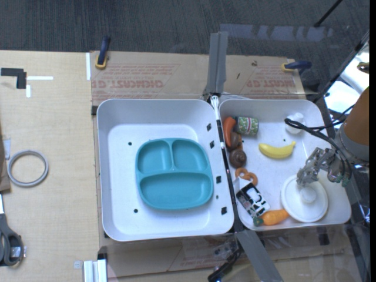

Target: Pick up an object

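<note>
Metal gripper [309, 175] hangs over the white dish [304, 201] in the right bin [276, 106]; whether it is spread or pressed together cannot be told. Nearby in that bin lie a banana [277, 150], a green can [247, 125] with an unreadable label, a carrot [274, 217] and a black-and-white printed item [252, 198]. The left bin [111, 175] holds a teal divided plate [174, 174]. Reversed lettering marks the cardboard [153, 78] behind.
</note>
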Controlling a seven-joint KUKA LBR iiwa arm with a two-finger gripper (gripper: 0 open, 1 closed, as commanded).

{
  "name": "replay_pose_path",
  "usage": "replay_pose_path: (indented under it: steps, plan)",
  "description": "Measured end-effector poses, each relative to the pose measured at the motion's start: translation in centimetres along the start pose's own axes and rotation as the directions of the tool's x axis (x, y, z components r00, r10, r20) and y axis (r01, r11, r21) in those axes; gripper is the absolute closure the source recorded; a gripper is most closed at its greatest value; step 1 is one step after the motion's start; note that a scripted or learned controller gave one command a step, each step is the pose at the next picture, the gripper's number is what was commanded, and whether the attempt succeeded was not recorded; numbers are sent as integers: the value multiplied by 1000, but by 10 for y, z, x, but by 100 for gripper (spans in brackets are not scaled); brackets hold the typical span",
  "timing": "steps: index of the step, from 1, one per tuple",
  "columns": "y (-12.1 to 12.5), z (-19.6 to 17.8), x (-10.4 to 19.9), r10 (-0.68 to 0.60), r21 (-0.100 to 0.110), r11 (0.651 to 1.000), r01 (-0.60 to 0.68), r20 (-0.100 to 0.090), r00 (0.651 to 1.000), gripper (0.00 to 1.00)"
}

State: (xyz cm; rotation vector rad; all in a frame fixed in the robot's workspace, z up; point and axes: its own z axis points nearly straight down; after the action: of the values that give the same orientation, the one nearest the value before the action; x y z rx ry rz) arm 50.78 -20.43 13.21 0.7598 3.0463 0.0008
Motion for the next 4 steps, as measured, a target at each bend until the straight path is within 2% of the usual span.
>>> replay_pose_path:
  steps: [1,2,3,4]
  plan:
    - [1,0,0,-1,-1,1000,1,0,1000,0]
    - [72,41,-5,119,1,993,-119,-2,993,0]
    - [3,-1,-39,259,-6,966,-259,8,966,0]
    - [76,41,-76,446,1,895,-446,0,895,0]
